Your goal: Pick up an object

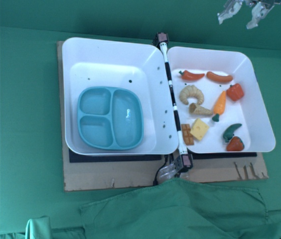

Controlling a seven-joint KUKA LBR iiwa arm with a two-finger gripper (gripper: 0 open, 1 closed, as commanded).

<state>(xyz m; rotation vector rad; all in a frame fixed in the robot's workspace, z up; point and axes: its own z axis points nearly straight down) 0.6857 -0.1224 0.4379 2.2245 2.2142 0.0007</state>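
Toy foods (pixel 208 106) are lying in the right bin (pixel 260 116), small and hard to identify. The gripper (pixel 240 15) is hovering beyond the desk's far right corner, arm cut off, fingers (pixel 226 15) spread and holding nothing.

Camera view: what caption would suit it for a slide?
Open gripper hovers above right bin of toy foods; blue divided plate sits in left bin.

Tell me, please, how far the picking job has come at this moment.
Done: nothing yet. The gripper hangs open above the bench, beyond the right bin, with nothing between its fingers. In hand: no approach to any item. Left: descending, closing on one piece, such as the carrot or croissant, and lifting it. The blue plate lies in the left bin.
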